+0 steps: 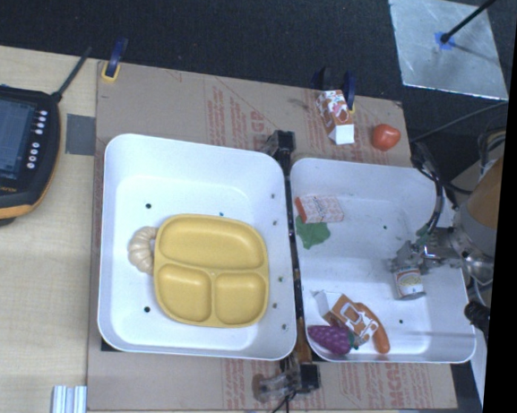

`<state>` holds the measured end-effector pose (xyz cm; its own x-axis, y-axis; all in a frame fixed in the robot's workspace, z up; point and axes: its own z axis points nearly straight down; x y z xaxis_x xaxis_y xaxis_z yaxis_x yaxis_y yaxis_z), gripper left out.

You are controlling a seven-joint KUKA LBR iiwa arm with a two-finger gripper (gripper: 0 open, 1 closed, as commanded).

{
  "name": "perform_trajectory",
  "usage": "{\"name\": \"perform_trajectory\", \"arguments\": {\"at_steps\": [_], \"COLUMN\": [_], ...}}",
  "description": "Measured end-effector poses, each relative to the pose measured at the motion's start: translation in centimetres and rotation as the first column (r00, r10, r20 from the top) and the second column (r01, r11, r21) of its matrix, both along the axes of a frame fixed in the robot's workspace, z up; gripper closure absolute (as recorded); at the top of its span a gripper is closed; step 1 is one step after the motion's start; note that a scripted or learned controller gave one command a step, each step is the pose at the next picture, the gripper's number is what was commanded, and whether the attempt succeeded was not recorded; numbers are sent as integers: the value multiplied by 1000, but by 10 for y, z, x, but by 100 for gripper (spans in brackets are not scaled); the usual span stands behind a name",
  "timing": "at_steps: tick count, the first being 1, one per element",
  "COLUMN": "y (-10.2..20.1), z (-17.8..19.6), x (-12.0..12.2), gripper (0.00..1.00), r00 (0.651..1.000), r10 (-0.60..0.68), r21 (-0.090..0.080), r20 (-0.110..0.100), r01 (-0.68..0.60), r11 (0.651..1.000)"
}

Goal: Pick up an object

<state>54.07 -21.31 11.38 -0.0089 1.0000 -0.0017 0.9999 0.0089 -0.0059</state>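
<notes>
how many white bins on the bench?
2. Left bin holds the yellow tray; right bin sits beside it, with the gripper over it.

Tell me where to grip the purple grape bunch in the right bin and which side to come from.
Grip the purple grape bunch across its narrow width, near the middle, coming from straight above. It lies flat and elongated close to the right bin near wall, with an orange packet crowding its far side, so a sideways approach looks blocked.
</notes>
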Motion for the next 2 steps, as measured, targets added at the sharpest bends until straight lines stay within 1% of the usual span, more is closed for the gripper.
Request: {"name": "perform_trajectory", "arguments": {"at_steps": [1,2], "y": [83,148], "z": [-20,79], "x": [47,66], "gripper": [100,100], "r00": [1000,1000], "r10": [-1,-4], "r21": [0,3], "r20": [9,4], "r01": [1,4], "r11": [1000,1000]}}
